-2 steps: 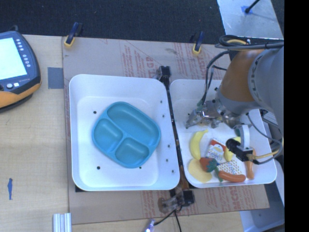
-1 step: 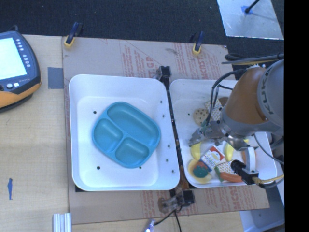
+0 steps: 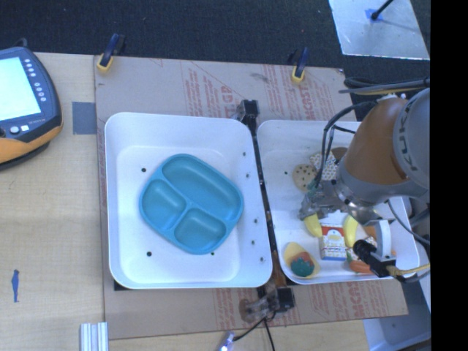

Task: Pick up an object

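Note:
The right bin [image 3: 281, 148] holds several small objects. A round tan piece [image 3: 303, 173] lies near its middle, with a speckled item [image 3: 327, 165] beside it. A yellow banana-like piece [image 3: 313, 226] lies lower down, next to a small red and white box [image 3: 333, 243]. A yellow and teal object [image 3: 299, 260] sits at the front. A second yellow piece [image 3: 350, 230] and an orange one [image 3: 358, 267] lie to the right. My gripper [image 3: 314, 203] is low in this bin, just above the banana-like piece and below the tan round piece. The arm's orange band [image 3: 373, 141] hides the bin's right part.
The left bin [image 3: 121, 196] holds a blue divided plate [image 3: 191, 203]. A black clip [image 3: 249, 110] joins the bins at the back, and another fitting [image 3: 269, 300] sits at the front. A handheld control pendant [image 3: 22, 104] lies at the far left of the bench.

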{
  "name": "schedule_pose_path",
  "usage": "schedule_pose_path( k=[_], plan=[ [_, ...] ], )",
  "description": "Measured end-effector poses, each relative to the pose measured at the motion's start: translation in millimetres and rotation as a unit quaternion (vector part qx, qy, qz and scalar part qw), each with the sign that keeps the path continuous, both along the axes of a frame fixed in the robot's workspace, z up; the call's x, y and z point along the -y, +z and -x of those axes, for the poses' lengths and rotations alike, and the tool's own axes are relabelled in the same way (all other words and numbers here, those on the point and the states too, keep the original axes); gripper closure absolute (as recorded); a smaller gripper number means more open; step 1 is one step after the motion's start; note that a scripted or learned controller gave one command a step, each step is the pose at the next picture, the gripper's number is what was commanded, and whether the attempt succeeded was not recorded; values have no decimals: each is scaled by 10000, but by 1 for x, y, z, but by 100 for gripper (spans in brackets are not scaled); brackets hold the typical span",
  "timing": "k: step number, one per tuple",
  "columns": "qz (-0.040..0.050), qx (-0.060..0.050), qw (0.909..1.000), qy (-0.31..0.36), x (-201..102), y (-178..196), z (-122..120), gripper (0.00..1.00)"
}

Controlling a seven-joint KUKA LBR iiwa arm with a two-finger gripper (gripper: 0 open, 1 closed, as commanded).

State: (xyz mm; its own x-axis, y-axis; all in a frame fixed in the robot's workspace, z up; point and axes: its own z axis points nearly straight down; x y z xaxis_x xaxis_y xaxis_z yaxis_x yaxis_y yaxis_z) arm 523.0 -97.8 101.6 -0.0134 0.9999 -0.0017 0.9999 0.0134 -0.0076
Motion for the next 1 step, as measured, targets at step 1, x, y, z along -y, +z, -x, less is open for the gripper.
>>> schedule_pose_path(
  k=[1],
  plan=[
    [-14,30,10000,-44,-57,91,-84,100]
  ],
)
